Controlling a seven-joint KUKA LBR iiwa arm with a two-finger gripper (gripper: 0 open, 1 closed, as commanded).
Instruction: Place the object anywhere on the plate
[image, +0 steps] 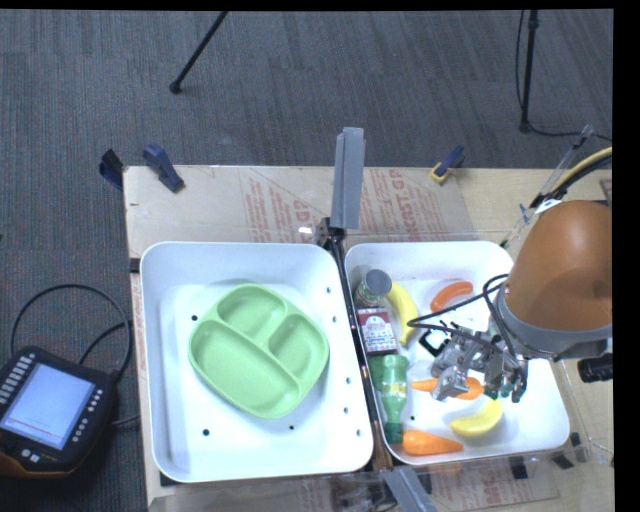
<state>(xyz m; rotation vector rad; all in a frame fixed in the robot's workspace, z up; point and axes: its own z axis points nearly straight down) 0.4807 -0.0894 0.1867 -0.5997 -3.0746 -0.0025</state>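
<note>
Object for transfer is not yet settled: the gripper (470, 372) hangs low in the right-hand bin (540, 425), directly over an orange carrot-like piece (462, 389); whether its fingers are parted or closed cannot be told, and nothing is visibly held. Taking the gripper as landmark: a yellow banana-shaped piece (478, 419) lies just below it, a second orange carrot (432, 443) further below toward the bin's front, an orange-red piece (451, 294) and another yellow banana (403, 305) above. A green bottle (382, 362) lies to its left along the dividing wall. The green sectioned plate (259, 350) sits well apart to the left, in the other bin, unoccupied, presumably kept separate as the drop target.
</note>
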